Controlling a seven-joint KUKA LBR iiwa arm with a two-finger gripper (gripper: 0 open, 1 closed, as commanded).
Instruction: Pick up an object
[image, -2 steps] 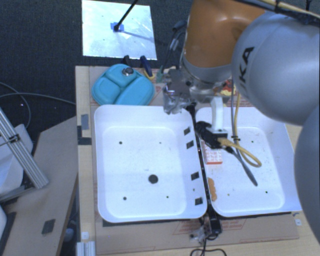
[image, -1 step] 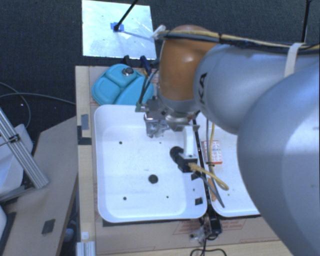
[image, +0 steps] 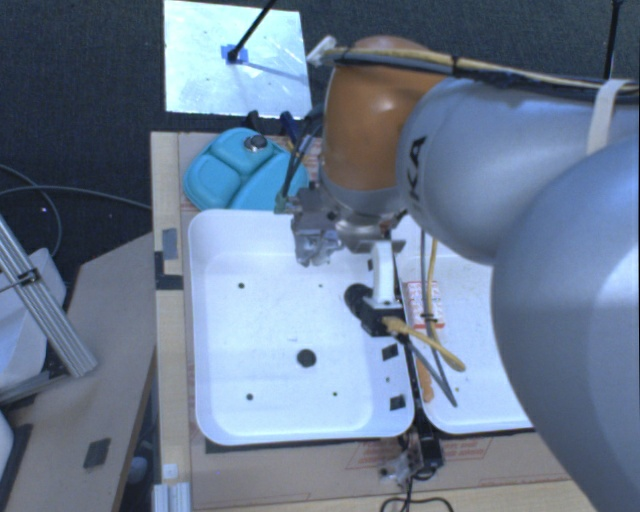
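A grey arm (image: 520, 200) reaches across the bench (image: 172, 380) from its right edge. Its gripper (image: 318, 245) hangs over the far rim of the left bin (image: 215, 300). Whether the grip is released or clenched cannot be told from this angle.

A small black disc (image: 306, 357) lies near the middle of the left bin's floor. It is nearer the bench's front edge than the gripper and well apart from it, with open white floor on every side out to the bin's walls. A few tiny dark specks dot that floor.

A blue moulded piece (image: 235, 172) sits outside the bins at the bench's far-left corner. It is touching or just beside the left bin's far rim, and near the gripper on the side toward the bench's left edge.

The right bin (image: 480, 390) lies just beside the left one, toward the bench's right edge, with much of it hidden under the arm. In its visible part, close to the rim it shares with the left bin, lie a packet with red print (image: 412, 297) and a few thin sticks (image: 423, 378), crowding that side.

The bench top is tan board, showing as a narrow strip along the bins' left and front sides. Around it the floor (image: 80, 100) is dark. A shiny pale sheet (image: 235, 55) lies past the bench's far edge, and a metal rail (image: 45, 310) slants above a tan board (image: 110, 330) off the left edge.
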